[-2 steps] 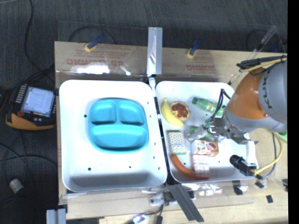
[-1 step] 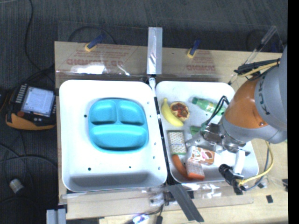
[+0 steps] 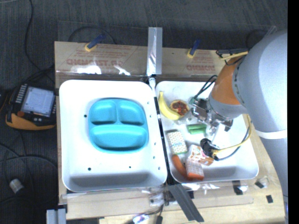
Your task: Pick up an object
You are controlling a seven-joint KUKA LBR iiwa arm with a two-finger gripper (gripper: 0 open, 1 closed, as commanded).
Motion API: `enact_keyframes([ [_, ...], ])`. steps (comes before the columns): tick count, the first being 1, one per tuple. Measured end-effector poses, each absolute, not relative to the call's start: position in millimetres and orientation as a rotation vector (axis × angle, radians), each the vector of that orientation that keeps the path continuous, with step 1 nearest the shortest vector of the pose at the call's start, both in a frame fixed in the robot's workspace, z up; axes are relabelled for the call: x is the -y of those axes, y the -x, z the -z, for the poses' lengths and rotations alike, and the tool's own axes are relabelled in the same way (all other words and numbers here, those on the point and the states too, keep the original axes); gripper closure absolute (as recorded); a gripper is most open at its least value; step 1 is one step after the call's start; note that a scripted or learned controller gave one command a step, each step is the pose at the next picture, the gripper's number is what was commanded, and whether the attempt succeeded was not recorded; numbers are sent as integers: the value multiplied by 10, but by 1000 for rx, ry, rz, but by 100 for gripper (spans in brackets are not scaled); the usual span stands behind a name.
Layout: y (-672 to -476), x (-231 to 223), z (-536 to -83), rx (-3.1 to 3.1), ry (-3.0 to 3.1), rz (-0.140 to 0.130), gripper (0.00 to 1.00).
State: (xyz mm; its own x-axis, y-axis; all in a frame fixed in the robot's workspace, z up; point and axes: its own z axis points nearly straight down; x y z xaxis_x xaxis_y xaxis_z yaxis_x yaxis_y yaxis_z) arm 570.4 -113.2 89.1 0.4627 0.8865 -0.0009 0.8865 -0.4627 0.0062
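The gripper [image 3: 209, 125] hangs low over the right bin [image 3: 243, 169], hidden under the wrist housing and cables, so its state cannot be told, and nothing shows in its grasp.

The left bin [image 3: 70, 171] holds a blue divided plate [image 3: 118, 124], smooth moulded plastic with three rounded compartments, well apart from the arm.

The right bin's clutter lies mostly from 7 to 10 o'clock of the gripper. A yellow banana [image 3: 166, 108], curved and glossy, runs along the dividing wall at about 10 o'clock, its long axis roughly 12 to 5. Just beside it sits a small round piece with a red, pizza-like top [image 3: 180, 107]. A green bar [image 3: 196, 128], long axis running 3 to 9, lies nearest, just beside the gripper at 9 o'clock; it looks the likeliest target. At 8 o'clock is a pale patterned box [image 3: 176, 142], and at 7 o'clock an orange carrot-like piece [image 3: 177, 164] and a red-and-white carton [image 3: 198, 158], flat-sided and printed.
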Motion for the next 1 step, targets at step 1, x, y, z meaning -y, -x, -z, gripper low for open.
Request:
enact_keyframes([
  [1, -5118, 1522, -894, -1370, -2818, -10, 0],
])
